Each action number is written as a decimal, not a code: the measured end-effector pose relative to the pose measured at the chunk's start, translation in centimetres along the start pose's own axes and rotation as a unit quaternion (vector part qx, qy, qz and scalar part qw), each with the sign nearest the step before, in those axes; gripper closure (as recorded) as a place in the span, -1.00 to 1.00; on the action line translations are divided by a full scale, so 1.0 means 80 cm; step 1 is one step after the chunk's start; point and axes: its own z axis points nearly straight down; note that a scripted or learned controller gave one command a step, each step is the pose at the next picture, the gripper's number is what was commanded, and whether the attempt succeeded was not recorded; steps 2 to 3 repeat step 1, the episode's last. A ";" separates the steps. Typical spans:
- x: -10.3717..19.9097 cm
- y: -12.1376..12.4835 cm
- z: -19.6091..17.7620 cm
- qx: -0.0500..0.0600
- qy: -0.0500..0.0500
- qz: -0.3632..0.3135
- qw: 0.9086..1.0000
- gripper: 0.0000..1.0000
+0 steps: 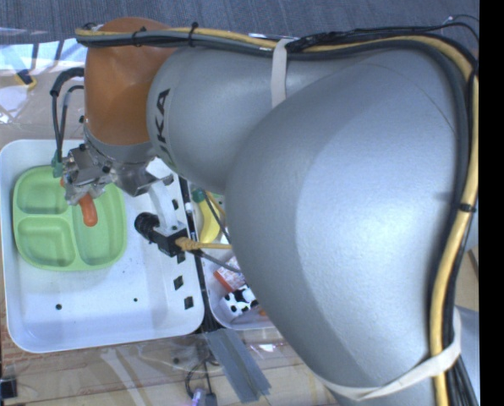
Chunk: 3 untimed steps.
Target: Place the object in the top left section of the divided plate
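The shallow white left bin (100, 332) has bare floor along its near edge, from the near-left corner to the near-right corner, carrying only a few small dark specks. Against its far-left corner lies the green plastic divided plate (41, 235), with only a thin strip between plate and left wall. The plate's two left sections lie open from above. The tool (81, 194) hangs over its far-right part, an orange stick-shaped thing (89, 213) just under it. The bulky grey arm (345, 210) covers the shallow white right bin (222, 315); the sliver at its left wall holds a black-and-white spotted thing (239, 301) and a yellow thing (210, 218).
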 end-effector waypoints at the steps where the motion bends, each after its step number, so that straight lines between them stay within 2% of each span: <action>1: 0.000 0.000 0.000 0.000 0.000 0.000 1.000 -1.00; 3: 0.000 0.000 0.000 0.000 0.000 0.000 1.000 -1.00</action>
